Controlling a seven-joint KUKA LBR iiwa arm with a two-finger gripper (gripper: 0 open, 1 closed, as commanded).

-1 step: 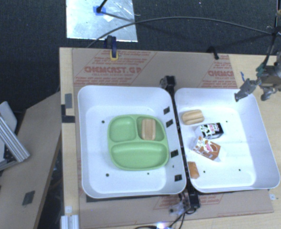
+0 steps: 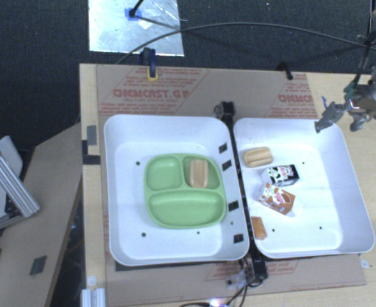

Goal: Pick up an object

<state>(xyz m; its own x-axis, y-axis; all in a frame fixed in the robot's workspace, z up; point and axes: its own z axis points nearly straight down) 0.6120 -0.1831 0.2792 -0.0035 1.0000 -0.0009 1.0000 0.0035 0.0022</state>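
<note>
Sitting in the left white bin, a green plastic divided tray carries a tan bread-like piece in its upper right compartment. In the right white bin lie a tan bun-shaped roll, a small black-and-white carton, a red-and-white packet and a small orange block. The gripper hangs over that bin's upper right corner, fingers spread apart, holding nothing.
</note>
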